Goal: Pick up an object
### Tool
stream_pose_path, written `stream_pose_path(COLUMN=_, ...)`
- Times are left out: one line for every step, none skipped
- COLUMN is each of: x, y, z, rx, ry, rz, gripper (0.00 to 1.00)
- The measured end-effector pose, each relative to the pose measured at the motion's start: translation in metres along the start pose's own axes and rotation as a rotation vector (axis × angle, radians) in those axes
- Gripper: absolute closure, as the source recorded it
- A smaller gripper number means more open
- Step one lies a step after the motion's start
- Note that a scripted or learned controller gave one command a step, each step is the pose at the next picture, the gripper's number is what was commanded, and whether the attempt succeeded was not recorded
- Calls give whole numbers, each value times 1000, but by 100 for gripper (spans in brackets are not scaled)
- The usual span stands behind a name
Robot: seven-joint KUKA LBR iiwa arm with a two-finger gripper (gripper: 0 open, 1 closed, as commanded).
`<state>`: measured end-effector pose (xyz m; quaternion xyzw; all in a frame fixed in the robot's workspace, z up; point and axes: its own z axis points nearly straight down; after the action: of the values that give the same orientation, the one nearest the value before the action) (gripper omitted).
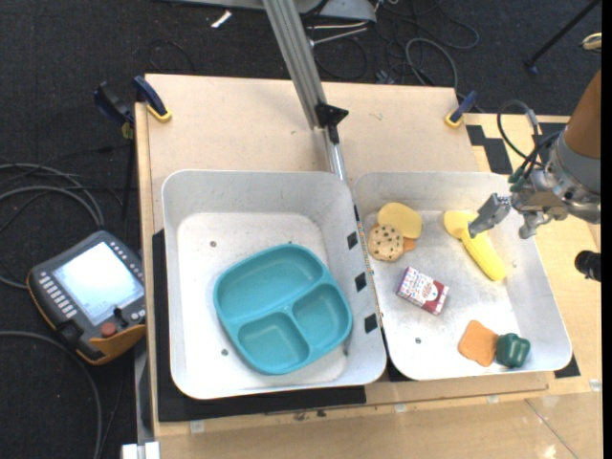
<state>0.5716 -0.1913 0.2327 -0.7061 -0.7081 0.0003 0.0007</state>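
Claw (509, 216), two grey fingers spread apart and grasping nothing, poised over the upper part of the right bin (547, 299), mounted on the grey arm (585, 151) entering from the right. Nearest item: yellow banana (478, 243), smooth, curved and elongated, lying just below and left of the claw, one finger tip close over its upper end; whether they touch cannot be told. Judged the likely target. Advice for the step: centre the fingers across the banana's narrow width, not along its length, descend until the tips straddle it, then close squarely so the glossy skin does not slip sideways. Further left of the claw: round brown cookie (385, 242) with dark specks, touching a yellow rounded piece (403, 220) with an orange edge beneath. Below and left: small boxy carton (422, 290), printed red and white, flat faces, lying tilted. Well below: orange wedge (477, 341), matte, beside a green pepper-like piece (513, 350), lumpy and shiny. Far left, in the left bin (182, 285): teal plastic tray (281, 308) with three compartments, smooth, rounded corners. Bins are shallow white plastic, scuffed, resting on a pale wooden surface (239, 122)
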Motion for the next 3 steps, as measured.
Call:
stream_pose_path(x=0, y=0, z=0, rx=0, ry=0, rz=0, gripper=0)
stream_pose_path(x=9, y=1, z=47, rx=3, ry=1, rz=-1, gripper=0)
stream_pose_path(x=10, y=-6, z=110, rx=5, ry=1, rz=3, gripper=0)
